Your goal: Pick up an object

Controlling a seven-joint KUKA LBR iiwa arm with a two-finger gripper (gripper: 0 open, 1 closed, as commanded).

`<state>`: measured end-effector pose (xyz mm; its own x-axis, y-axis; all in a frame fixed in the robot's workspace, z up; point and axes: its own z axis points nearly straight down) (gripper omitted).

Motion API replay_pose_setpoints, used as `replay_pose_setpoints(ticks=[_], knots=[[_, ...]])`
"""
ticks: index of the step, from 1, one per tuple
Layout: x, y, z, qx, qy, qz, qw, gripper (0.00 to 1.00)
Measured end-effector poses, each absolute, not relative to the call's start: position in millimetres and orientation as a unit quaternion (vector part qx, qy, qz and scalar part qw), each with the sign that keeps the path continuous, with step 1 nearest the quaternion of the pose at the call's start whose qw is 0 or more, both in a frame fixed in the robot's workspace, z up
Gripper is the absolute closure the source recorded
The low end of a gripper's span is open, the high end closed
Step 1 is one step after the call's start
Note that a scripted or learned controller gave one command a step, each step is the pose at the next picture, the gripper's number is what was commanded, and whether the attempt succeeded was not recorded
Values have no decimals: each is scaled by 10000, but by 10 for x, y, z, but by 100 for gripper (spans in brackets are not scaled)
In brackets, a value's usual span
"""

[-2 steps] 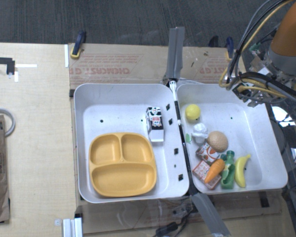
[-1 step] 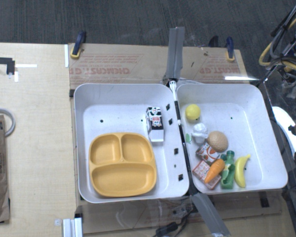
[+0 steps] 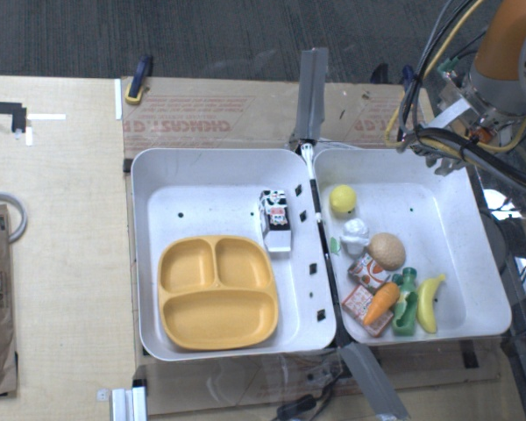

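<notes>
A single fixed camera hangs above the bench (image 3: 53, 235) and looks down at a slant, so the far edge lies at the top of the frame, with dark floor (image 3: 202, 20) beyond it. It stands far enough back to take in both white bins whole: the left bin (image 3: 149, 235) near the middle of the frame, the right bin (image 3: 456, 235) toward the right. The arm (image 3: 508, 33) enters at the upper right corner, cut off by the frame's edge.

Mustard-yellow divided plate (image 3: 217, 290); right of it, lemon-yellow ball (image 3: 343, 200), orange carrot (image 3: 381, 303), green bottle (image 3: 406, 312), yellow banana (image 3: 429, 303).
</notes>
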<state>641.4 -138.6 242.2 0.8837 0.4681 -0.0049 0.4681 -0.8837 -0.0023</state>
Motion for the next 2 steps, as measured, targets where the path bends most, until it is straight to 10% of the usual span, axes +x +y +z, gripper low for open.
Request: replay_pose_setpoints(ticks=[2], knots=[[6400,-2149,2834,-9894,-1449,19,-1,100]])
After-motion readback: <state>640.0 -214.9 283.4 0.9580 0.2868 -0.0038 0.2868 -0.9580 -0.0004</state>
